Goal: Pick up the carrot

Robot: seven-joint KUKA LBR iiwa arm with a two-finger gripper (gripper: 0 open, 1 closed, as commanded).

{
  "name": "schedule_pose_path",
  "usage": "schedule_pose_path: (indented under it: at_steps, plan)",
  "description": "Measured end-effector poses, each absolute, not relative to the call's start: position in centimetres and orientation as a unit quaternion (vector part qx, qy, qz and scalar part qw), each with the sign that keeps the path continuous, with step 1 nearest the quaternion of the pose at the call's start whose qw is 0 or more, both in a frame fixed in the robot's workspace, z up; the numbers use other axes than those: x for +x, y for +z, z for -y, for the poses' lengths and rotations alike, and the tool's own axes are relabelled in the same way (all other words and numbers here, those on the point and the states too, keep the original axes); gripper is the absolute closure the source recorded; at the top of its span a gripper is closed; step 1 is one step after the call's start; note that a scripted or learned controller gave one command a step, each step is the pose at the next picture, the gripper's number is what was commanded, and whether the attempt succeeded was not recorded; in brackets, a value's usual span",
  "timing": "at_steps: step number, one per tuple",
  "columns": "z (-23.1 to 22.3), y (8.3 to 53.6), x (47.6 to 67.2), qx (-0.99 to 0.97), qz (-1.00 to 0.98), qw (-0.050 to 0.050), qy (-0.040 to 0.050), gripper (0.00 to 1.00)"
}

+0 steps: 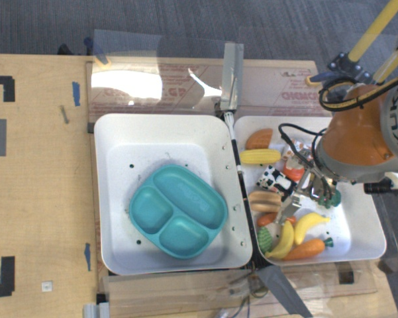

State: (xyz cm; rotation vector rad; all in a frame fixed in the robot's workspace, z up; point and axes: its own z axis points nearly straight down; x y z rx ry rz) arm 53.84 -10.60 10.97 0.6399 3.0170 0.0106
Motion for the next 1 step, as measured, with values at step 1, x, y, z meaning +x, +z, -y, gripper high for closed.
schedule_pose_path:
  at_steps: [1]
  plan:
    - [9.16, 9.19, 48.81, 0.203, -0.979, 0.014, 0.0008, 0.0]
